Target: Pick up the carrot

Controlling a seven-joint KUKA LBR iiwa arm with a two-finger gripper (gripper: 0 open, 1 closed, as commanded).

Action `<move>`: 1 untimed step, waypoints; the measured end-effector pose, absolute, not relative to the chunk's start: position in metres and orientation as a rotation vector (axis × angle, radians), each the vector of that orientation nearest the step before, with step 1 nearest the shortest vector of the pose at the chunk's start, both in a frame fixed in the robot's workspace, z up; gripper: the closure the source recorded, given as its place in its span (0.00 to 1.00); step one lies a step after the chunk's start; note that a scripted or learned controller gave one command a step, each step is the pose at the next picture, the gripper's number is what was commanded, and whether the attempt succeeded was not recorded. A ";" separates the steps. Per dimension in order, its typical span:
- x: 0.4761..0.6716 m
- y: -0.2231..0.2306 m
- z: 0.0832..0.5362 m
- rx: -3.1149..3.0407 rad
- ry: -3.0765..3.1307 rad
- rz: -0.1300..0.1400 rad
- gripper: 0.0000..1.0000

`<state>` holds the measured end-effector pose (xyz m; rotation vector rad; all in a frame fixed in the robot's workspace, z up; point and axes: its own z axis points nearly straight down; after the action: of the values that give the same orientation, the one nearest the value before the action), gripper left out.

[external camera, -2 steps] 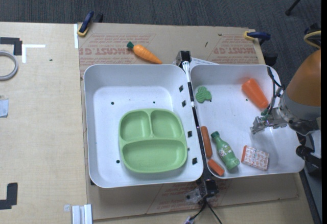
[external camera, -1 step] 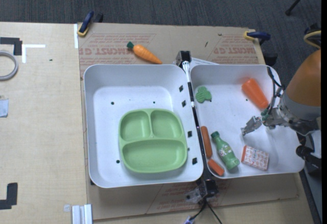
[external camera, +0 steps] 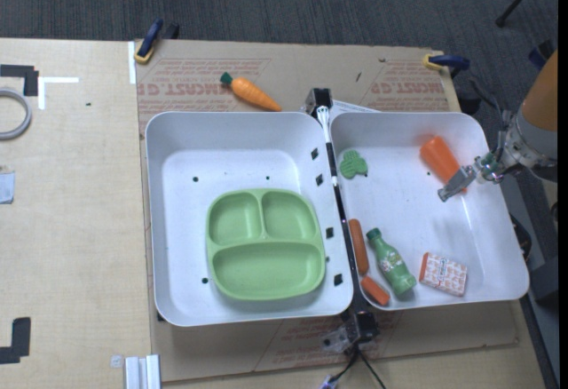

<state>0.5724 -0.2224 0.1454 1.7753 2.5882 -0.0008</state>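
One carrot (external camera: 252,93), orange with a green top, lies on the brown cardboard (external camera: 293,76) outside both bins, just beyond the far rim of the left bin (external camera: 169,201) at about its 12 o'clock. Its green end points toward 10 o'clock and its tip toward 4 o'clock. It touches neither bin.

There are two white bins on the desk (external camera: 71,227), set side by side. The left bin holds one thing: a green divided plate (external camera: 265,244) with three compartments, sitting toward the bin's 5 o'clock.

The right bin (external camera: 497,272) holds six things. One green leafy piece (external camera: 354,165) lies at its 10 o'clock near the shared wall. One orange cylinder (external camera: 438,156) lies at 1 o'clock. One sausage (external camera: 358,245) lies along the shared wall at 8 o'clock, with one small orange-red piece (external camera: 375,291) just below it at 7 o'clock. One green bottle (external camera: 391,264) lies beside the sausage, its cap toward 11 o'clock. One red-and-white packet (external camera: 443,273) rests at 5 o'clock.

The single claw (external camera: 454,186) reaches in over the right bin's 3 o'clock rim, just beside the lower end of the orange cylinder, well apart from the carrot. Whether it is released or clenched I cannot tell; nothing shows gripped in it.

Two blue clamps (external camera: 149,39) (external camera: 446,62) sit at the cardboard's far corners.
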 end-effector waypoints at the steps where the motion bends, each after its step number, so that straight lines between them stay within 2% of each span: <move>1: 0.630 -0.174 0.121 1.703 2.638 0.000 0.00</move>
<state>0.6302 -0.1741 0.1207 1.7027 2.6380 0.0003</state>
